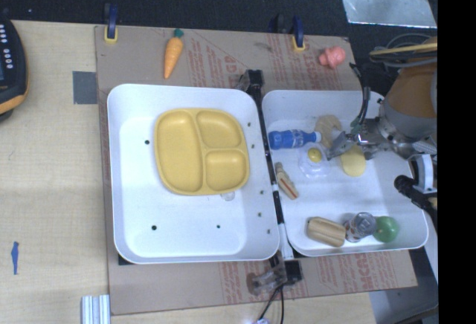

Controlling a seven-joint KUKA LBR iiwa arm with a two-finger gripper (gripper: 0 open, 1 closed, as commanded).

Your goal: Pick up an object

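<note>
Closest to the camera, along the near wall of the right bin (pixel 416 244), there's a tan wooden cylinder (pixel 326 231) lying on its side, then a shiny clear-ish thing (pixel 362 224) just beside it that I can't make out, and a green ball (pixel 386 228) touching that. Left bin (pixel 123 189) has a yellow divided plate (pixel 199 150) sitting toward its far half, three compartments, lying flat.

Middle of the right bin: a little hot dog toy (pixel 285 183) right by the left wall, a clear piece with a yellow centre (pixel 314 157), and a yellow lemon-looking object (pixel 354 163). The gripper (pixel 351 141) is down in the bin from the right, just above the lemon and close to touching it, but the metal bits blur together, so I honestly can't tell if it's spread apart or closed, and nothing is visibly pinched in it. The grey arm with the orange band (pixel 410 96) hangs over the bin's right edge.

A bit farther back, a blue bottle (pixel 293 139) lies on its side, with a pale beige lump (pixel 327 125) next to it.

Beyond the bins, on the brown board (pixel 223 55), an orange carrot toy (pixel 172 54) and a pink blob (pixel 332 56) sit well apart
</note>
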